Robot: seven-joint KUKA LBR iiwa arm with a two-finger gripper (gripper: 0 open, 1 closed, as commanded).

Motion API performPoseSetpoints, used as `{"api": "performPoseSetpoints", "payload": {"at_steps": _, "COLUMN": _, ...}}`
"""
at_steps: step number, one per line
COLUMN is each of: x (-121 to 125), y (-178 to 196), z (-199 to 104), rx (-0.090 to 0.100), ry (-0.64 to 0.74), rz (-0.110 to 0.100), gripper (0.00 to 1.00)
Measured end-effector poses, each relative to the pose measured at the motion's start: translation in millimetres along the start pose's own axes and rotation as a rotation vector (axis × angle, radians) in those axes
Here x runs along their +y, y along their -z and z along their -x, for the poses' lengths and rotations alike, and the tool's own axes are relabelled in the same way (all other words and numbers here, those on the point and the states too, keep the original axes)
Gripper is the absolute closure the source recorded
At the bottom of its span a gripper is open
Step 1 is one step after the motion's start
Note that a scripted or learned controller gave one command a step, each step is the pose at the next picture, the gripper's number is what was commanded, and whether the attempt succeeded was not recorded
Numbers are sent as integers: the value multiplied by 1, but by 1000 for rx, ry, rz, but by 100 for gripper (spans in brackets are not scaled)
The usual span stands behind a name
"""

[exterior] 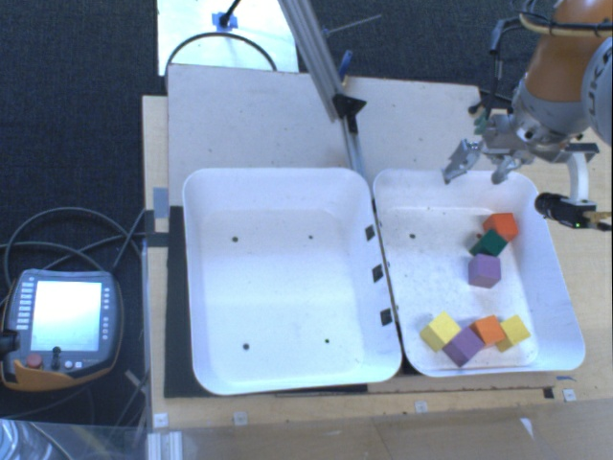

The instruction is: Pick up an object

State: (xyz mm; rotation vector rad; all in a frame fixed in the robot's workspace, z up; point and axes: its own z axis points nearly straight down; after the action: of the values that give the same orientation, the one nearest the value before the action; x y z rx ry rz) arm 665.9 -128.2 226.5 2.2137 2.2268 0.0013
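End effector [482,165] hovers over far edge of right bin [556,257], fingers spread apart, nothing between them, arm [565,56] coming in from right. Right bin holds all blocks: orange cube [502,225] touching green cube [489,244] just in front of it, purple cube [485,270] just beside those, nearer the camera. Along near wall a row: yellow cube [442,332], purple block [464,346], small orange cube [489,330], small yellow cube [514,331], all touching or nearly so. Cubes have no clear long axis; most sit turned diagonal to bin walls. Left bin [211,257] beside it on tabletop [412,113]. Teach pendant [59,329] left of tabletop
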Motion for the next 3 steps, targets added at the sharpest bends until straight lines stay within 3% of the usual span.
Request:
{"api": "performPoseSetpoints", "payload": {"at_steps": 1, "x": 0, "y": 0, "z": 0, "rx": -1, "ry": 0, "rz": 0, "gripper": 0}}
{"api": "performPoseSetpoints", "payload": {"at_steps": 3, "x": 4, "y": -121, "z": 2, "rx": 0, "ry": -1, "rz": -4, "gripper": 0}}
